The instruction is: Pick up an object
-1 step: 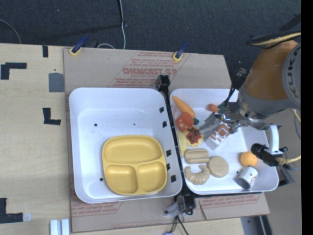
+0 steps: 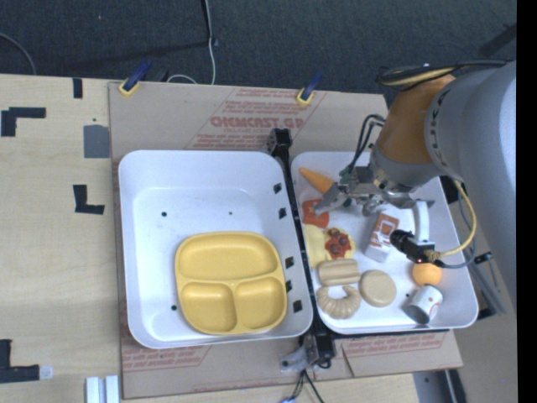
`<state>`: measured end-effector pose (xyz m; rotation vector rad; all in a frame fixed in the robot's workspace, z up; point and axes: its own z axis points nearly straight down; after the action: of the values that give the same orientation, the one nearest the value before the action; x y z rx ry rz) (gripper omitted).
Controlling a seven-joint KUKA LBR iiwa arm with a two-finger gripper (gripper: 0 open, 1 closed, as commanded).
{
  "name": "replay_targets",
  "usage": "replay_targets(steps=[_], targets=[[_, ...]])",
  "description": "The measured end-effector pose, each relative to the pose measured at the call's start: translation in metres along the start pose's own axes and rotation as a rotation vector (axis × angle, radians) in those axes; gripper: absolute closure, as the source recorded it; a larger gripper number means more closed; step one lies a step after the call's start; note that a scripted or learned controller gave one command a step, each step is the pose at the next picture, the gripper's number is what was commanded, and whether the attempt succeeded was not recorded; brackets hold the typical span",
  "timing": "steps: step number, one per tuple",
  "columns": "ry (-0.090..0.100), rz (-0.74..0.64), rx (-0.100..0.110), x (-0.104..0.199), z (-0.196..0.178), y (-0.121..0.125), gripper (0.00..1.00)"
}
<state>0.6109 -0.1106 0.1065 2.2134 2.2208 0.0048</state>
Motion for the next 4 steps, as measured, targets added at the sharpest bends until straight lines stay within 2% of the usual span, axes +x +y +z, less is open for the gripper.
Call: replay_targets(steps=[1,2,3,4], targets=[[0.003,0.001,0.003,0.015,0.016,0.049,0.00],[0.017,0.001,0.024,0.007,0.015,0.058,0.00],[0.016,0.000,0.024,0.008,0.006,0.058,1.00],[0.004,0.003,0.007,0.029,-0.083,-0.024,1.00]])
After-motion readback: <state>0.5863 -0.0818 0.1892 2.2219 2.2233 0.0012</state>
